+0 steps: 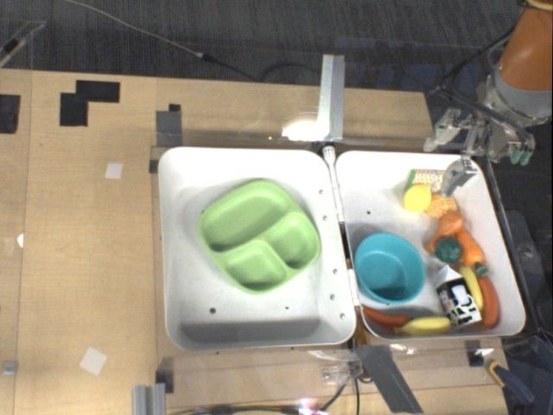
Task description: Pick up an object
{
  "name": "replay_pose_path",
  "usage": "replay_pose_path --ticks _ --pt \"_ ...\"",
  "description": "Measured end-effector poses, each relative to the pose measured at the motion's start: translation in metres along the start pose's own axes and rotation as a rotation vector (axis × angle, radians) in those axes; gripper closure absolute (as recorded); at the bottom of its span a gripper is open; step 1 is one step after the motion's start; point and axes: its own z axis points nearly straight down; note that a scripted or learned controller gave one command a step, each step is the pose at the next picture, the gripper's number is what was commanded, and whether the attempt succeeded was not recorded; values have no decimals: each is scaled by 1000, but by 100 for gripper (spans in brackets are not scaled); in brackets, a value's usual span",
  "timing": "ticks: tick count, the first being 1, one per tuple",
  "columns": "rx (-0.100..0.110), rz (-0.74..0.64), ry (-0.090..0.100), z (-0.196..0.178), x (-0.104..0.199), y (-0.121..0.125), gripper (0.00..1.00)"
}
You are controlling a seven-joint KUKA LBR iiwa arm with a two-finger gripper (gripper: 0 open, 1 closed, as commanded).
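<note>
The right bin [505, 232] holds several small items. A blue bowl [390, 268] sits at its near left. A yellow lemon-like piece [417, 199] and a small checked block [425, 180] lie at the far side, beside an orange carrot [464, 239] with a green top [447, 249]. A banana [428, 324], a red chili [383, 316] and a black-and-white can [458, 302] lie along the near edge. My gripper [462, 169] hangs over the bin's far right corner, just right of the checked block, with nothing seen in it.
The left bin [181, 309] holds a green divided plate [259, 234]. A metal post [332, 102] stands behind the wall between the bins. The arm's orange band [527, 50] is at the upper right, with cables beside it.
</note>
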Motion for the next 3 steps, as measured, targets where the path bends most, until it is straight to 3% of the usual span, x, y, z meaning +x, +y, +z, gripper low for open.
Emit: replay_pose_path --ticks 1,2,3 --pt "1 -64 -3 149 -14 -9 0" --pt "2 -70 -15 134 -18 -7 100" --pt "4 -154 -15 -19 -24 6 100"
